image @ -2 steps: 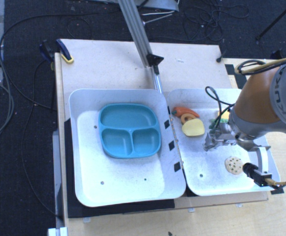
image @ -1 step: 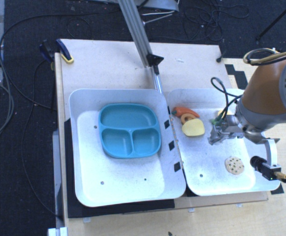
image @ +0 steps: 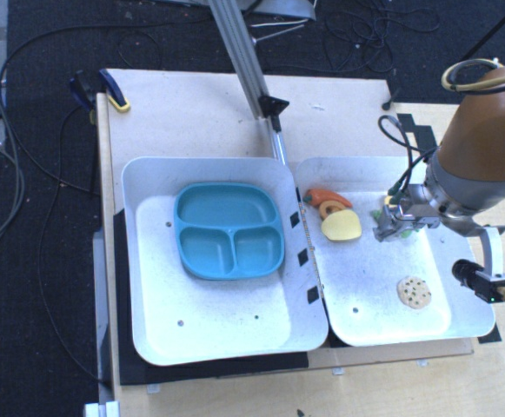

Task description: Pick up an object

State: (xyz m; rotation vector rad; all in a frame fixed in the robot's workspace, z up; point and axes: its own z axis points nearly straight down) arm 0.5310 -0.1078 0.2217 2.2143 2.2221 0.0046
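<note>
A bench holds 2 shallow white plastic bins side by side, seen from above at a slant. The left bin (image: 148,320) carries a blue plastic plate with 3 compartments (image: 230,230), which lies flat toward the bin's 12 o'clock half. The right bin (image: 443,315) holds 3 small things: a pale yellow rounded block (image: 342,225), an orange curved piece (image: 328,199) touching the yellow block at its 11 o'clock side, and a round tan cookie with dark chips (image: 415,293) near the bin's 4 o'clock corner.

The grey arm with an orange-brown band (image: 485,137) enters from 3 o'clock. Its metal 2-finger gripper (image: 393,224) hangs over the right bin's upper middle. Whether it is open or closed cannot be told from this angle, and nothing can be seen held in it.

The yellow block lies just beside the gripper at its 9 o'clock side, apart from it. The orange piece is a little farther off, toward 10 o'clock. The cookie lies near, toward 5 o'clock of the gripper, also apart from it.
</note>
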